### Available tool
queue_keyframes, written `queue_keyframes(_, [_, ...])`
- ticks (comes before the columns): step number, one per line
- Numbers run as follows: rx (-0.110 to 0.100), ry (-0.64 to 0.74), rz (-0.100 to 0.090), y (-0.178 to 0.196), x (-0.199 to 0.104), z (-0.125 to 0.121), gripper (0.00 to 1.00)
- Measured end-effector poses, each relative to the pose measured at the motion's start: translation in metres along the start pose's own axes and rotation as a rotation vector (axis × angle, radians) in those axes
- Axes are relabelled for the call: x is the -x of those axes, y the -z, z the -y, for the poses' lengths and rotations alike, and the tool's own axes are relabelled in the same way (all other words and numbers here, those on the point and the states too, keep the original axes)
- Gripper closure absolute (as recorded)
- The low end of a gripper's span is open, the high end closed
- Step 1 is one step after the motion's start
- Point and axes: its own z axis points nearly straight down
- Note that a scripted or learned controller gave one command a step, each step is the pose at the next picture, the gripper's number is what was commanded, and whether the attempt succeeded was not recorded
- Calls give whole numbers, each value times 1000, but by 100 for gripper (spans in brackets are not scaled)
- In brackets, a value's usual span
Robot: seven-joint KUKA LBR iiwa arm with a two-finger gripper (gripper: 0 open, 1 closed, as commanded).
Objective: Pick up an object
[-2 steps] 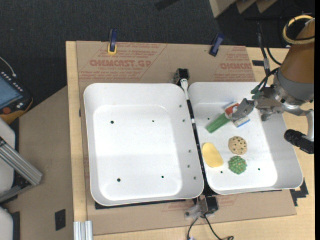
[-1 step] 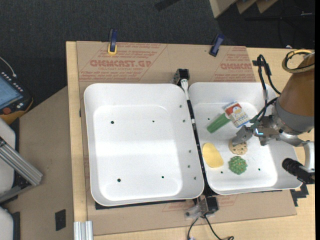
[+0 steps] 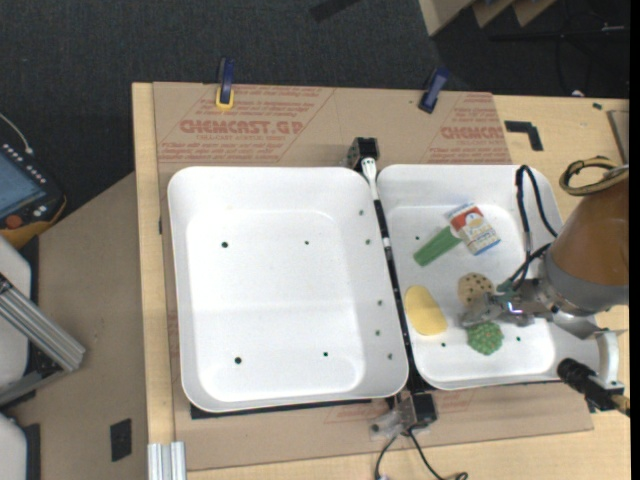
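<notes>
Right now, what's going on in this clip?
The arm reaches into the right bin, its gripper low among a tan perforated disc, a green bumpy ball and a yellow piece. A green stick and small carton lie farther back. No grasp is visible.

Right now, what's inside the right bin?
The right bin holds a green block, a small carton, a yellow piece, a tan disc and a green ball. The gripper covers the floor beneath it.
</notes>
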Motion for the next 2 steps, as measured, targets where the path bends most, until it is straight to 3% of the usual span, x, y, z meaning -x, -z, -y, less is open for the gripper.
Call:
queue_keyframes(1, [3,8,-1,4,-44,-5,0])
queue_keyframes(2, [7,5,1,14,-42,-6,100])
